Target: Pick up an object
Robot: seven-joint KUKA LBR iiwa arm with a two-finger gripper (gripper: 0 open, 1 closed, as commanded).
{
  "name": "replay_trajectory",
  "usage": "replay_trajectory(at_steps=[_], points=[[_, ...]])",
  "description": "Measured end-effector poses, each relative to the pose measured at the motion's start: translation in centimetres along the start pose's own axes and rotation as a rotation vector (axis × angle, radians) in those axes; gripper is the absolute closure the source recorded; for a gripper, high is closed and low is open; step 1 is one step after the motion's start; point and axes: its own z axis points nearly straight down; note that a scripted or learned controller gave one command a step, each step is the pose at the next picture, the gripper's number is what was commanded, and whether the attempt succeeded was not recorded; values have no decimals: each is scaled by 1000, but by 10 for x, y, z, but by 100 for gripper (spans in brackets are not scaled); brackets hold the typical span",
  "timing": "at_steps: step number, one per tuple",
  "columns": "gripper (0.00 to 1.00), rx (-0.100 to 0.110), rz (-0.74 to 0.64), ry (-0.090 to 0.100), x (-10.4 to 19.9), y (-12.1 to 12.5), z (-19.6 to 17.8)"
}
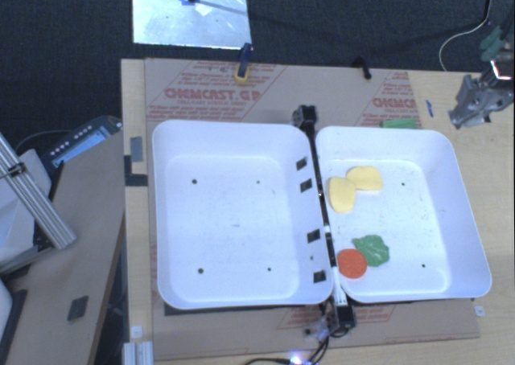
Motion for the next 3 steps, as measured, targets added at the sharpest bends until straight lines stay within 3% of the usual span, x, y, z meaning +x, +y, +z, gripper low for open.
replay_trajectory(at_steps=[1, 2, 3], points=[[100, 2, -1, -2, -102, 40, 2], [100, 10, -16, 4, -56, 26, 85], [100, -10, -15, -2, -62, 100, -4]])
